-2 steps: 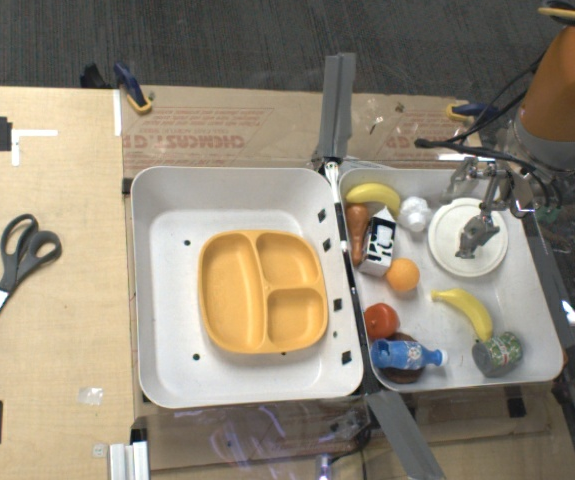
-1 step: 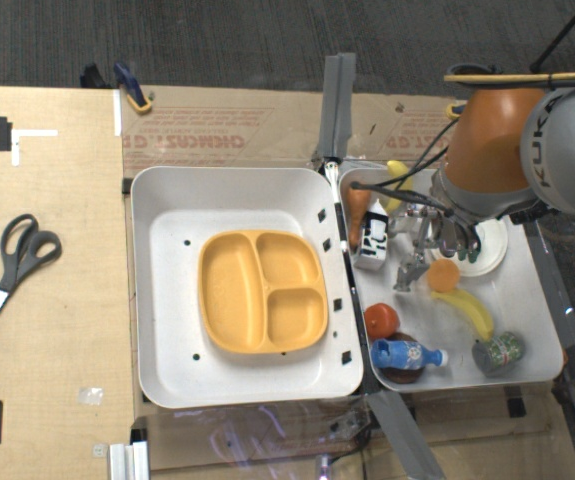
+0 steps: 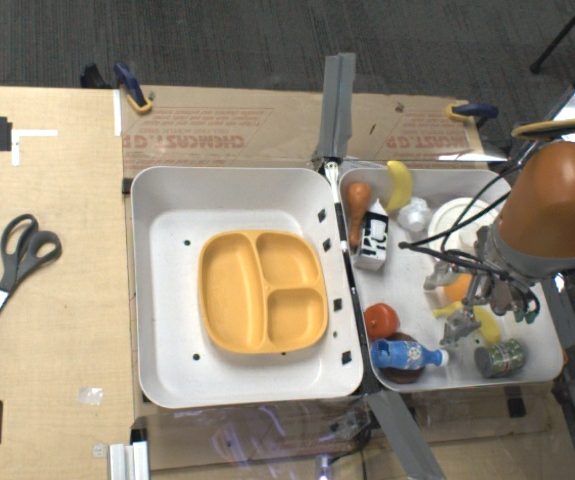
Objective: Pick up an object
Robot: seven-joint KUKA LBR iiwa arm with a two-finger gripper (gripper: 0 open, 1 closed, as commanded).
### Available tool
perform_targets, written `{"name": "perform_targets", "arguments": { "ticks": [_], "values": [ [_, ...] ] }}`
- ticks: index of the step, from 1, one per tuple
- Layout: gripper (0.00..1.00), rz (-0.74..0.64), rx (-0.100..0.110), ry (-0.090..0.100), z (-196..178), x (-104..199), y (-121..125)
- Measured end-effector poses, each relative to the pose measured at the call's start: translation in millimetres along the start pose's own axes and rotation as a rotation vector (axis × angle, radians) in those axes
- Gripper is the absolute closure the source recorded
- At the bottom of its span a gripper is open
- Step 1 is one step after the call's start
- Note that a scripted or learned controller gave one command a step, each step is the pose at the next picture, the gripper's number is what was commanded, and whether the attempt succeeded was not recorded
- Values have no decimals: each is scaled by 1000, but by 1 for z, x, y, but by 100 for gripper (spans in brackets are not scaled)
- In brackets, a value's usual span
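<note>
The right bin (image 3: 407, 286) holds several small objects. My gripper (image 3: 479, 303) hangs low over its right half, under the orange wrist dome (image 3: 555, 204). Just left of the gripper is a small orange piece (image 3: 454, 286), and a yellow piece (image 3: 464, 325) sits directly below it. A green can (image 3: 500, 358) lies at the front right. A blue bottle (image 3: 407, 354) lies at the front, with a red tomato (image 3: 381, 319) behind it. Whether the gripper touches the yellow or the orange piece is hidden by the wrist and cables.
At the back of the right bin are a banana (image 3: 399, 184), a brown-orange item (image 3: 357, 200), a white carton (image 3: 372, 240) and a white bowl (image 3: 457, 215). The left bin (image 3: 167, 268) holds a yellow divided plate (image 3: 264, 291). Scissors (image 3: 12, 263) lie on the bench at far left.
</note>
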State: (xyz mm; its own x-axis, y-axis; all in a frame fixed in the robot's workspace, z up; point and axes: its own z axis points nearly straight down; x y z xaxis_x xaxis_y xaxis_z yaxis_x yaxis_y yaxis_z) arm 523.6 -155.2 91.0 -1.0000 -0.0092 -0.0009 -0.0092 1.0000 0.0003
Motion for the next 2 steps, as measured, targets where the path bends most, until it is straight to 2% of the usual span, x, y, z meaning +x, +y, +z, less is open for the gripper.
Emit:
{"name": "perform_targets", "arguments": {
  "ticks": [1,2],
  "values": [
    [100,-4,1,-2,-8,-2,1],
    [0,-4,0,-2,-8,-2,1]
  ]
}}
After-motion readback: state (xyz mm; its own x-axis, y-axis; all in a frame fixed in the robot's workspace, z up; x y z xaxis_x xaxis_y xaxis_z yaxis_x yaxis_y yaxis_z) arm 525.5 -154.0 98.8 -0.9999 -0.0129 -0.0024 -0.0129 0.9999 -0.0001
